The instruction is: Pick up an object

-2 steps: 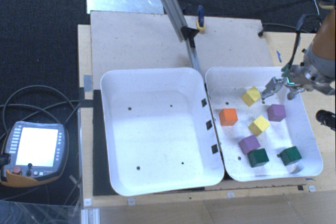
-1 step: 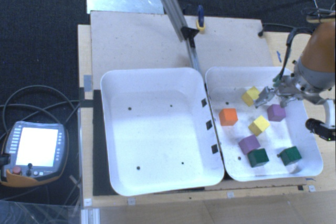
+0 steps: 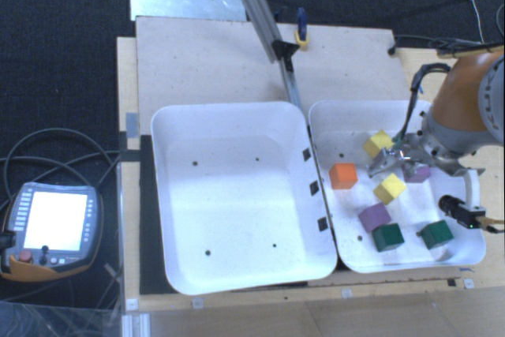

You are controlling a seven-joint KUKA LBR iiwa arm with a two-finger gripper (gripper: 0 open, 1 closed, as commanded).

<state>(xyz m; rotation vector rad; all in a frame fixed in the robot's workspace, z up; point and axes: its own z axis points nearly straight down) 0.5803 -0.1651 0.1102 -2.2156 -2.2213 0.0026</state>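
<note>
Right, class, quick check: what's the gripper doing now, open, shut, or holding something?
Gripper: cannot be told; it sits low in the right bin among the blocks.

Arm hangs over right bin (coloured blocks scattered inside), left bin beside.

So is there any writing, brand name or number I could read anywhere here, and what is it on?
None can be read.
The handheld control pad left of the bench has a screen that shows blank white glare; its button markings are too small to read.
The coloured blocks, such as the orange block, show plain faces.
The white bins carry dark dots and small black tabs, no lettering.
</note>
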